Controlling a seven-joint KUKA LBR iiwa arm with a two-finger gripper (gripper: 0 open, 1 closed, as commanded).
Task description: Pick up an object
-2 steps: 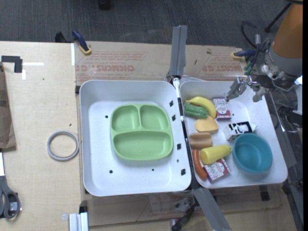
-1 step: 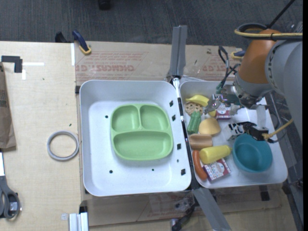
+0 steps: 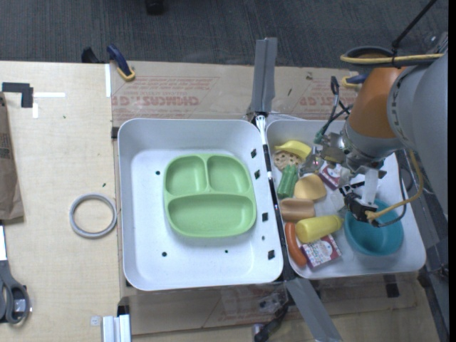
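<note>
The right bin (image 3: pixel 417 261) holds several toy foods. Among them are a yellow piece (image 3: pixel 293 149), a green stick (image 3: pixel 286 182), a tan bun (image 3: pixel 311 187), a brown sausage (image 3: pixel 298 208), a yellow cylinder (image 3: pixel 318 227), a red packet (image 3: pixel 322 251) and a blue bowl (image 3: pixel 373 235). My gripper (image 3: pixel 343 175) hangs low over the middle of this bin, beside the bun and over a small red-and-white packet (image 3: pixel 330 174). The wrist hides whatever lies under it.
A green divided plate (image 3: pixel 209 195) lies in the left bin (image 3: pixel 135 212). On the bench to the left are a grey ring (image 3: pixel 93 214) and a brown bag (image 3: pixel 8 169). A grey divider post (image 3: pixel 263 73) stands behind the bins. Cables trail near the blue bowl.
</note>
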